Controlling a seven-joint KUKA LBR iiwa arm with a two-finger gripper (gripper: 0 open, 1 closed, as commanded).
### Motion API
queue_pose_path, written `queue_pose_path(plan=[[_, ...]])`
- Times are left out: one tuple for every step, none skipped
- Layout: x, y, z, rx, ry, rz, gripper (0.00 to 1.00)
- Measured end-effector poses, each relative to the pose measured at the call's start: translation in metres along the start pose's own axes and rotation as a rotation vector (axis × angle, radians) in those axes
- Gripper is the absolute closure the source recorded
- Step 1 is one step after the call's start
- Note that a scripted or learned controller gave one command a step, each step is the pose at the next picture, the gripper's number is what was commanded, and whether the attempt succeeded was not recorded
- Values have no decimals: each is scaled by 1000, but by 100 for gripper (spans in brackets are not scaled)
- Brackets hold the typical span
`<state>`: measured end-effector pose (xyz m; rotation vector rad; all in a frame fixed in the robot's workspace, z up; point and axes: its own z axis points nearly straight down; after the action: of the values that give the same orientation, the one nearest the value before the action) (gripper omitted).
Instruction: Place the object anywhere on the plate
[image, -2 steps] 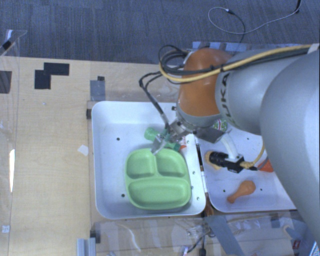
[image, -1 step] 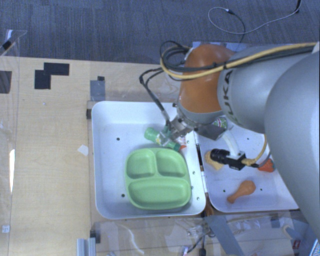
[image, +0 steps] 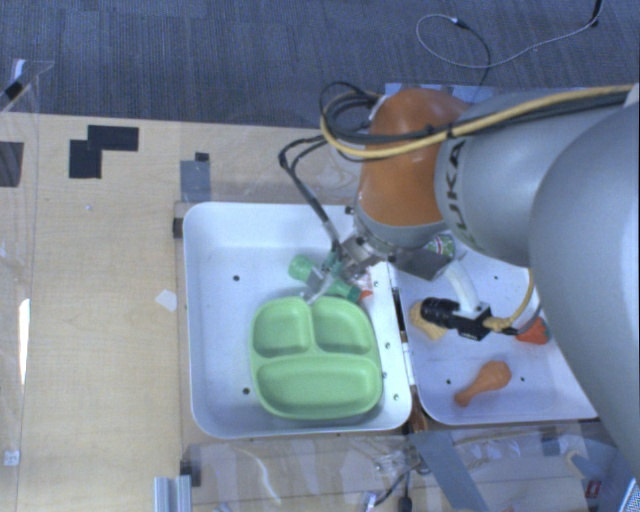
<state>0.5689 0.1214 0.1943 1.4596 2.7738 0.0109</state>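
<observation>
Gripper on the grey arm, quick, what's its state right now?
Gripper: above the green divided plate's upper edge, beside a small green object; open or shut cannot be told.

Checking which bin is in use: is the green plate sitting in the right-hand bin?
No, the green plate lies in the left bin, while the right bin holds a drumstick-shaped toy.

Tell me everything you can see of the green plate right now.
The green plate is a rounded-square divided dish, plastic by its look, pale green, with three compartments: two small ones at the far side and one wide one nearer the camera. It lies flat, right way up, in the left white bin, toward that bin's right wall. The hand hovers by its far edge with a small green object beside it.
</observation>
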Motion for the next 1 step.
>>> queue_pose_path(plan=[[-1,2,-12,-6,-2,-5,100]])
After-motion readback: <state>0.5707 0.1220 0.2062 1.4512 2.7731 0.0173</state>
